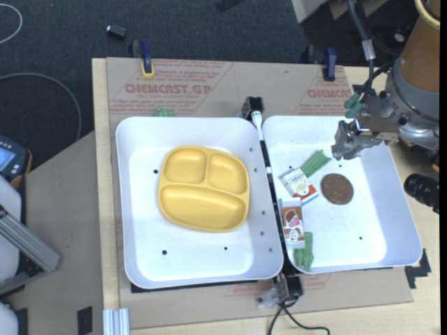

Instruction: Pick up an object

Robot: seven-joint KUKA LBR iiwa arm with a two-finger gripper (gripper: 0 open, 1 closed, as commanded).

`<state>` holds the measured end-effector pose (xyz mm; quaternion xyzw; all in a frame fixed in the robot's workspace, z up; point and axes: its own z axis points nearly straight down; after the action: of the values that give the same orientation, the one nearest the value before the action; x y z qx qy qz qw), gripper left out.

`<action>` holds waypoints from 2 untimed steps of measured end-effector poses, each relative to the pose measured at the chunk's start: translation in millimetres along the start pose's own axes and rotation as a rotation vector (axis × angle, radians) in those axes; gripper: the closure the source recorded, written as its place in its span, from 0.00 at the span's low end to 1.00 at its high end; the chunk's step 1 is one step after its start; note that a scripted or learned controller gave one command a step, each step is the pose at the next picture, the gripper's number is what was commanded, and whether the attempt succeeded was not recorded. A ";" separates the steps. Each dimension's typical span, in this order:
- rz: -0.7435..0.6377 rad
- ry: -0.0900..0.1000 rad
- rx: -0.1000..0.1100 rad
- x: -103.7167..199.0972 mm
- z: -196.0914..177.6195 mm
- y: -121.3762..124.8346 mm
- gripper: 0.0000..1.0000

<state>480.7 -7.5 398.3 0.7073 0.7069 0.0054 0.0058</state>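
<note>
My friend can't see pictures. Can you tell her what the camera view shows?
A robot arm's tool hangs above the right white bin, which holds a brown disc, small packets and green pieces. The left white bin holds a yellow divided plate.

Table (209, 82) is a brown board printed with red lettering, held at the far edge by two blue-and-yellow clamps (146, 58). Dark carpet (70, 19) around it, thin white cable (42, 82) looping at left. Black cable (293, 319) trails off the near edge.
</note>
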 end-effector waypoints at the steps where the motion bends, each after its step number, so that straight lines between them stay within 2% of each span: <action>1: 0.005 0.000 0.023 -46.5 59.8 -3.1 1.00; 2: 0.006 0.000 0.022 -104.3 101.6 -4.3 1.00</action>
<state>478.0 -111.8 296.7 0.7095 0.7047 -0.0025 -0.0021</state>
